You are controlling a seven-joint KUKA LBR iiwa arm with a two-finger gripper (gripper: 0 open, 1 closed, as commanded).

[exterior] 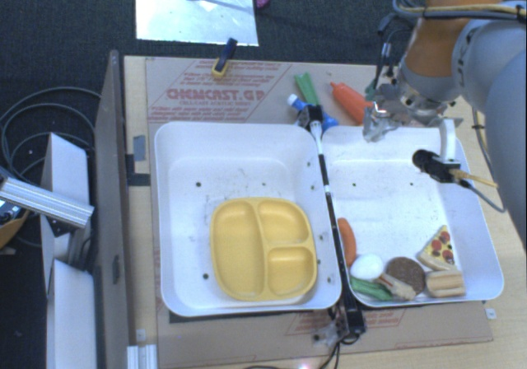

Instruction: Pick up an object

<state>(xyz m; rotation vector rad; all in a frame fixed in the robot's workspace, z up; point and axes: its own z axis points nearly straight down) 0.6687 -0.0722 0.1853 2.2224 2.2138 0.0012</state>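
The gripper [377, 124] hung over the far edge of the right bin [395, 186], well behind the toy food gathered in that bin's near corner: a pizza slice [437, 247], a bun [445, 282], a patty [405, 273], an egg [367, 266], a pea pod [370, 289] and a sausage [347, 240]. Left of the fingers, past the dividing rims, the left bin [198, 161] held a divided tray [263, 248]. Just left of the fingers, behind the bins, a toy carrot [349, 101] lay on the bench.
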